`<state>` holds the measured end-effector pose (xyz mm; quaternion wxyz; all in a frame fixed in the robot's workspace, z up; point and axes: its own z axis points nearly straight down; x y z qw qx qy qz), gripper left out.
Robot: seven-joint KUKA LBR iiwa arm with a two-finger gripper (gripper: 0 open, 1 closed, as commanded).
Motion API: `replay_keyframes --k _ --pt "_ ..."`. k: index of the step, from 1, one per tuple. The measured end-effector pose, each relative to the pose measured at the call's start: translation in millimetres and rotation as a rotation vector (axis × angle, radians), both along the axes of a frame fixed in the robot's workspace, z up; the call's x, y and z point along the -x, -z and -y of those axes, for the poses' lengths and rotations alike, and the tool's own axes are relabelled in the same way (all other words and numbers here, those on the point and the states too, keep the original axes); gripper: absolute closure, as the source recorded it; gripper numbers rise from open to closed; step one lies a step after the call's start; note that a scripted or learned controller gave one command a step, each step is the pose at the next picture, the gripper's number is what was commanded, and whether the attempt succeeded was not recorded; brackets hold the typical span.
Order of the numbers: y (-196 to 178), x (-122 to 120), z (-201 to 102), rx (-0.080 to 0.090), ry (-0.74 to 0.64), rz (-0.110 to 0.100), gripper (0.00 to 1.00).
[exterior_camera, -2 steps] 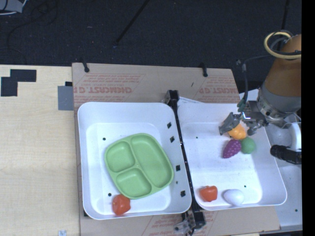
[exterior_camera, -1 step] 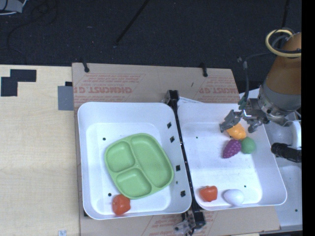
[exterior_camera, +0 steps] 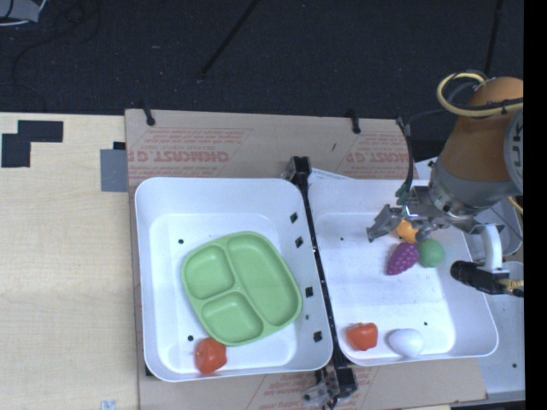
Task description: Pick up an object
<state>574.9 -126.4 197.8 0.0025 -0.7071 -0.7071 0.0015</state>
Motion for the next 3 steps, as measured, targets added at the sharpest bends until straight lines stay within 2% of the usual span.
replay_keyframes --k 2,3 --pt "86 1 -4 -0.001 0.001 -0.002 0.00" --pt "74 1 -3 0.000 0.005 0.000 1.00"
